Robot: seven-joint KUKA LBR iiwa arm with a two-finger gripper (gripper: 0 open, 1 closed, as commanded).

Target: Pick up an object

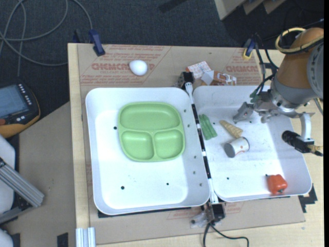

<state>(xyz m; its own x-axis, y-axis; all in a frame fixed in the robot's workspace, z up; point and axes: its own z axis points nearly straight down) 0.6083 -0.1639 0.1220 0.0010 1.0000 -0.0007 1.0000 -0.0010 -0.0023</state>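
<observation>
The right bin (288, 163) holds a flat green piece (208, 126) by its left wall. Beside that piece lie a tan cone (231, 128) and a small grey-white cylinder (236, 146), and a red-orange object (276, 183) lies near the front right corner. My gripper (251, 112) hangs over the bin's back part, just right of and behind the cone, on the grey wrist under the orange band (300, 68). Nothing shows in its grasp.
The left bin (103, 153) carries a green divided plate (151, 131). A white egg-shaped ball (138, 67) and crumpled wrappers (208, 73) lie on the cardboard behind the bins. A black part (295, 140) juts in over the right bin's right side.
</observation>
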